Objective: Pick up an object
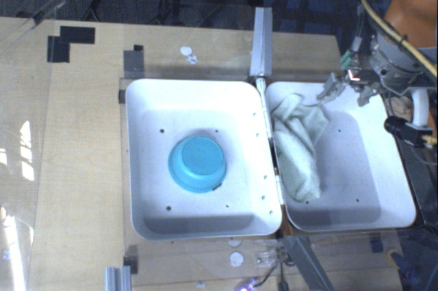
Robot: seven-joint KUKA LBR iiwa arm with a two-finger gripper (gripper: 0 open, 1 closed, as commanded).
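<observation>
A: Blue bowl sits upside down mid left bin, nearest the lens. White cloth is bunched along the right bin's left wall.

B: Gripper?

A: Hovering over the right bin's far edge, holding nothing. Fingers look spread, narrow gap.

B: Step?

A: Approach, I'd say. Cloth is closest. Next move needs a shift toward the divider, then a descent onto a raised fold.

B: Blind spots?

A: Fingertips are blurry against the cables. Arm is cut off at the frame.
</observation>
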